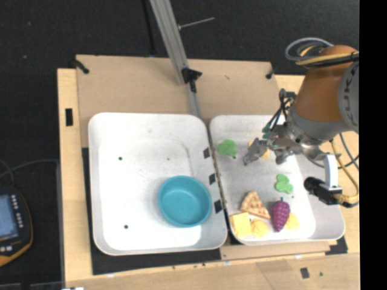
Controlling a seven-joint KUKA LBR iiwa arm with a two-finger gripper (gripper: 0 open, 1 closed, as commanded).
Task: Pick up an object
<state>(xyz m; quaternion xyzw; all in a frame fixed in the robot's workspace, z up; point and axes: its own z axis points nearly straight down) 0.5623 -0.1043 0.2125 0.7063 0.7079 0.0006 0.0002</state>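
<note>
- Camera view: the gripper [264,154] is hovering over the right bin [323,227], fingers apart and clamping nothing
- A yellowish piece [262,153] is lying right between them; the green piece [227,148] is sitting just left

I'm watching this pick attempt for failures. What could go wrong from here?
The gripper hangs over the right bin with a small yellow piece at its fingertips; a loose grip could drop it. The purple grapes, cheese wedge and yellow pieces lie crowded together, so a later grab may nudge neighbours.
</note>
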